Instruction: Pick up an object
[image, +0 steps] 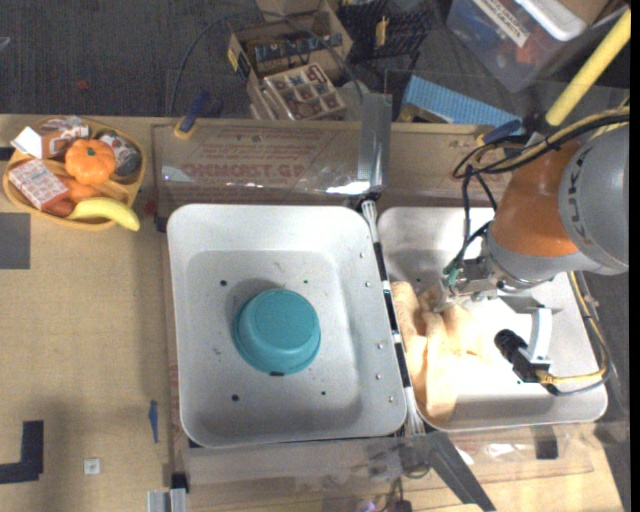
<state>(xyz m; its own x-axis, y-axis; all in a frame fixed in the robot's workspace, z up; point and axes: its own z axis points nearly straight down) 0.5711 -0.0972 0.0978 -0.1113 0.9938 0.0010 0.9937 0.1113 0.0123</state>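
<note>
Pale tan crumpled cloth (438, 352) lay in the right white bin (590, 400), we noted, gripper (452, 290) just above it, finger state indiscernible.

Even overhead light, moderate brightness; soft focus throughout
White bins (200, 240) slightly blown out; glare on plastic sheet (260, 170) behind them; faint shadow beneath teal bowl (278, 330); top background dim
</note>
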